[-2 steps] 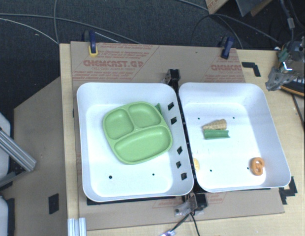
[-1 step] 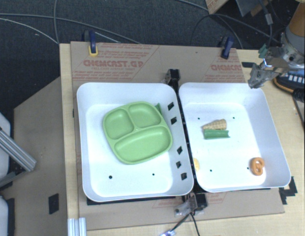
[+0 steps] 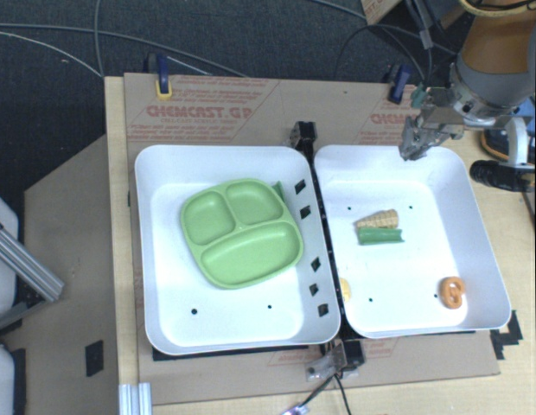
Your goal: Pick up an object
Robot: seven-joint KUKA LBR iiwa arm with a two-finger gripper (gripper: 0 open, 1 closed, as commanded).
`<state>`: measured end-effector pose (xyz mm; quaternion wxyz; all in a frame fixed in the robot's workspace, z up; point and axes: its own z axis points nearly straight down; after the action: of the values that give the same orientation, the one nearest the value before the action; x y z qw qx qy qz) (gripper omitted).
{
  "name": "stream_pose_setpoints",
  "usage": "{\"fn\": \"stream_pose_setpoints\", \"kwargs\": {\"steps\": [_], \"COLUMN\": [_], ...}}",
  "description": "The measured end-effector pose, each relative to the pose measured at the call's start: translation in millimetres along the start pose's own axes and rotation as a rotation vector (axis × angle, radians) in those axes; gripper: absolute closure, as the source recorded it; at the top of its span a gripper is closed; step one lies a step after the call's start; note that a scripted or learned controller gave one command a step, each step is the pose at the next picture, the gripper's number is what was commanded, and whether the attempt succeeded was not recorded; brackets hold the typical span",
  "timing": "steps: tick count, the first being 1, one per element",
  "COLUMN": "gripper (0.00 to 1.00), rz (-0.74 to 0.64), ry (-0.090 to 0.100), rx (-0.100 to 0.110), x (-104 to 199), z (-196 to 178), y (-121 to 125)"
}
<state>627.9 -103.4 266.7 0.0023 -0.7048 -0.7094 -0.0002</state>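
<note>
Approach step, nothing picked yet. Gripper (image 3: 412, 150) hovers over far rim of right bin (image 3: 475, 223); claw opening cannot be told (too blurred). Corn piece (image 3: 377, 220) on green strip (image 3: 380, 238) mid-bin; next: descend there.

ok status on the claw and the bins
Claw above right bin's far rim, holding nothing. Corn cob, green stick, orange ring untouched. Path clear.

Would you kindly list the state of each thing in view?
Green three-compartment plastic plate: flat in left white bin, nothing on it.
Tan corn-like piece: lying in right white bin, touching green strip.
Orange ring-shaped toy: lying loose.
Gripper: above bin's far edge.
</note>
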Motion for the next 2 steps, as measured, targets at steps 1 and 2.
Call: {"fn": "stream_pose_setpoints", "kwargs": {"steps": [1,2], "gripper": [1.0,1.0], "rz": [0.001,0.001], "ry": [-0.001,-0.002], "rx": [0.001,-0.004], "x": [55,108], "z": [16,10], "y": [-5,-1]}}
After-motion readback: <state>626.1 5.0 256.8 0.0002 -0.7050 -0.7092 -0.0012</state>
